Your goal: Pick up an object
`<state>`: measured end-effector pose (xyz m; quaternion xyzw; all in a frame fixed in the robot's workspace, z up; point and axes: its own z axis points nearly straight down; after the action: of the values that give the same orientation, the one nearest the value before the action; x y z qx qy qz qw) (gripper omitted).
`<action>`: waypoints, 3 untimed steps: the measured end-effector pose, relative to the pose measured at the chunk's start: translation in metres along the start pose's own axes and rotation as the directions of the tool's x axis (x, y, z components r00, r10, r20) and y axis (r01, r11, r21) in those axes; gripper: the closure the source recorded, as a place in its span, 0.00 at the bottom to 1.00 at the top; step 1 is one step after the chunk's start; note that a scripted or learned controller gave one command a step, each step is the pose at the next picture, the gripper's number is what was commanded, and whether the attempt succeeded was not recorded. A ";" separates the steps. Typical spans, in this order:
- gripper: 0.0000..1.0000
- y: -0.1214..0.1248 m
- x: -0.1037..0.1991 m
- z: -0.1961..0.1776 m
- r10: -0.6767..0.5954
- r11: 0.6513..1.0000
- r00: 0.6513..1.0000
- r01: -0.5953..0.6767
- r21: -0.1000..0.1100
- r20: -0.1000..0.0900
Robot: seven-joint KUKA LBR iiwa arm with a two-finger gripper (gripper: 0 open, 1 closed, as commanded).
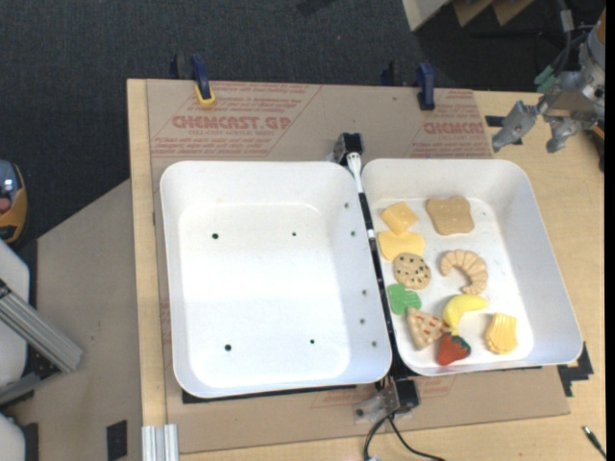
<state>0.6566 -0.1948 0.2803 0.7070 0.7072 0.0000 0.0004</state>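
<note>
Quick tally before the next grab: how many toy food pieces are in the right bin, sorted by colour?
Yellow: 4 (cheese wedge, yellow piece, banana, ridged piece)
Tan or brown: 4 (bread slice, cookie, croissant, pizza slice)
Green: 1 (leafy piece)
Red: 1 (strawberry)
Total: 10

The arm (594,60) was cut off by the right edge at the far right, so little of it above the wrist could be seen. Its claw (534,128) was small and blurred, and the set of its fingers could not be told. The counter (144,257) ran out of view at the near edge. At the left edge, a rounded object (8,200) was cut off and unidentifiable.
</note>
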 end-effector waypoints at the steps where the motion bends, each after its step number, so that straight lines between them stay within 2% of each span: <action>1: 0.00 0.006 0.019 0.157 -0.001 1.000 1.000 0.001 0.017 -0.006; 2: 0.00 0.010 0.063 0.196 -0.003 1.000 1.000 0.003 0.000 0.001; 3: 0.00 -0.019 0.097 0.193 -0.002 1.000 1.000 0.002 -0.004 0.001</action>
<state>0.6379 -0.0975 0.0877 0.7062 0.7080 0.0010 0.0022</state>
